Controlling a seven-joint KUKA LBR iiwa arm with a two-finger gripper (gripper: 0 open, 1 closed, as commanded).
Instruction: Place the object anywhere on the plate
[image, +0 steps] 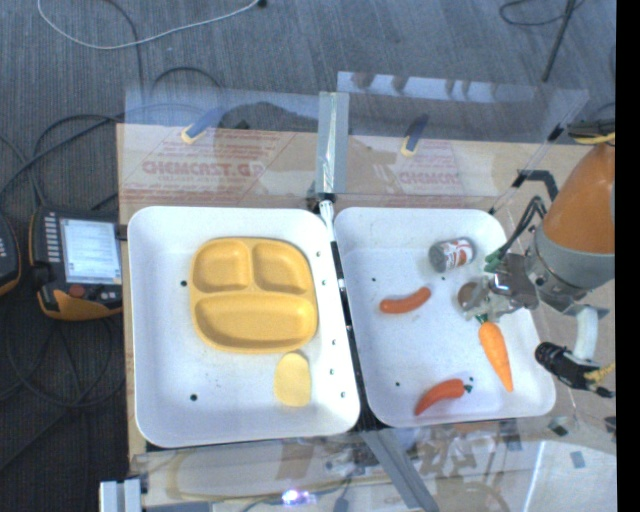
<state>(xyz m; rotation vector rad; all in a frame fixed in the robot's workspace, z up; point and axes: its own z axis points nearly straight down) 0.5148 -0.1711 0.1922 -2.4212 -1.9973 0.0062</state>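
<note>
A yellow divided plate (253, 293) lies in the left bin (165, 400). The right bin (400, 235) holds a small can (452, 253) on its side, an orange-red sausage (405, 300), an orange carrot (496, 354) and a red chili pepper (442, 394). My gripper (482, 298) hangs at the right bin's right side, just above the carrot's top end and below the can. Its metal tip hides how the fingers stand. I see nothing held in it.
A pale yellow oval piece (293, 379) lies in the left bin below the plate. The ridge where the bins meet (343, 310) runs between plate and objects. A handheld controller (82, 262) sits left of the bench. Cables hang at the right.
</note>
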